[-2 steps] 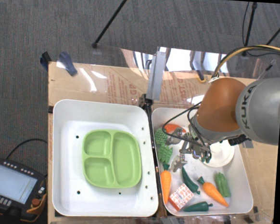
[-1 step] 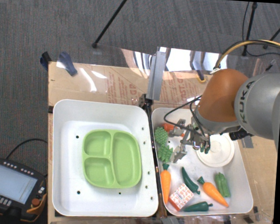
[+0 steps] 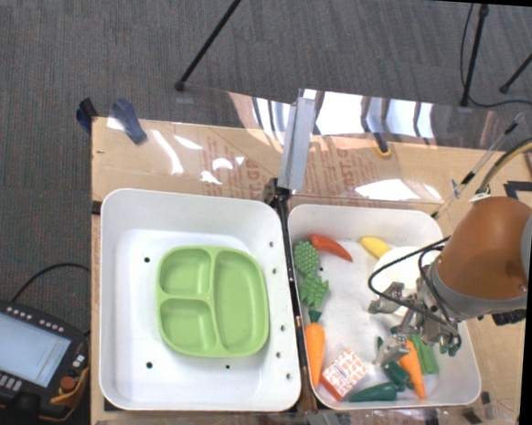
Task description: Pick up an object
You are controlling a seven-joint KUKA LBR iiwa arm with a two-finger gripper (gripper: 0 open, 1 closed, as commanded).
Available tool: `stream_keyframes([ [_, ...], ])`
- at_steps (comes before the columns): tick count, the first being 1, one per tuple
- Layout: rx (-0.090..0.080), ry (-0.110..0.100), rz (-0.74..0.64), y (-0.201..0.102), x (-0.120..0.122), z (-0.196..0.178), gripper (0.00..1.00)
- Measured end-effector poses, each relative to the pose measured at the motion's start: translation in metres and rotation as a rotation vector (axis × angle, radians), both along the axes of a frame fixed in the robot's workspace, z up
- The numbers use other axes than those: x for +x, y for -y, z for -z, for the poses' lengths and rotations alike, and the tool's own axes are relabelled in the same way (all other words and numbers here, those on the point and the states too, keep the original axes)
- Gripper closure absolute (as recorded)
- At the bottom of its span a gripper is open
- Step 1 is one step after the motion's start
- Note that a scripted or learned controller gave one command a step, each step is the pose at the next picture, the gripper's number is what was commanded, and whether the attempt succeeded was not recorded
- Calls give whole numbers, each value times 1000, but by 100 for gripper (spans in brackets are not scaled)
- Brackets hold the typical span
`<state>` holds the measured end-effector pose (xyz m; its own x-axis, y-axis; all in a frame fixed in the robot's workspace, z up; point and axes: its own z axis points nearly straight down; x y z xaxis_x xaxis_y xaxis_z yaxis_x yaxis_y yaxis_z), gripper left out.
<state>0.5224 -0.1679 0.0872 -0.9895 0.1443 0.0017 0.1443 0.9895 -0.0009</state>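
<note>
The left bin (image 3: 117, 241) holds a green three-compartment plate (image 3: 213, 301). In the right bin (image 3: 385, 216) lie a knobbly green toy vegetable (image 3: 307, 256) by the left wall, a red chili pepper (image 3: 332, 248), a yellow piece (image 3: 375, 246), a carrot (image 3: 315, 348) lying lengthwise with its leafy end toward the far side, a red-and-white box (image 3: 343, 373) and a dark green pepper (image 3: 376, 391). The gripper (image 3: 402, 342) hangs low over the near right corner, partly hiding a second carrot (image 3: 413, 371) and a green piece (image 3: 426, 355); I cannot tell how far its fingers are parted or whether they hold anything.
</note>
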Motion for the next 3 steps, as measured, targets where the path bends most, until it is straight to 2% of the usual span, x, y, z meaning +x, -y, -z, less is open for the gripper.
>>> stream_keyframes([
  [1,-1,25,105,9,-39,-5,0],
  [2,1,14,98,7,-41,-13,100],
  [3,4,0,113,-46,6,1,100],
])
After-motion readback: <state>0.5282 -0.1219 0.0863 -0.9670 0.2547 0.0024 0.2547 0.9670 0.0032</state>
